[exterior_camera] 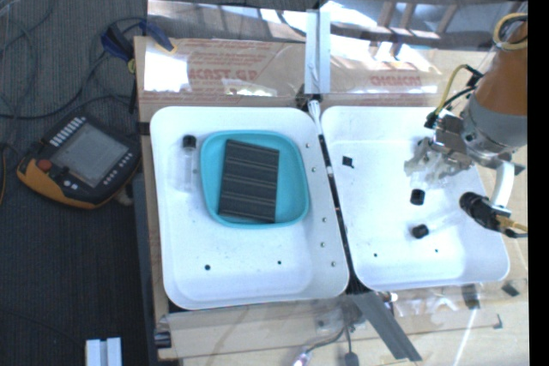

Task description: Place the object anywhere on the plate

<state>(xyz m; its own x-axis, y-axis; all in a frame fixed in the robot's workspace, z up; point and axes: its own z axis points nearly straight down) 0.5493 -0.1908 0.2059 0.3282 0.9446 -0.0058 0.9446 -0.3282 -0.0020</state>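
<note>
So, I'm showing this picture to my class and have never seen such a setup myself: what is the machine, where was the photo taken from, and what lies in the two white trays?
One camera looks down at a slant on a bench. The robot arm, grey with an orange band, reaches in from the picture's right; its tool hangs over the right bin, which contains a few small black pieces. I can't tell whether the tool holds anything. The left bin has a turquoise plate with a dark ribbed block lying on it. The handheld controller sits on the floor.

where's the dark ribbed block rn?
The dark ribbed block lies on the teal plate in the left bin, a small clear vial just left of the plate.
</note>
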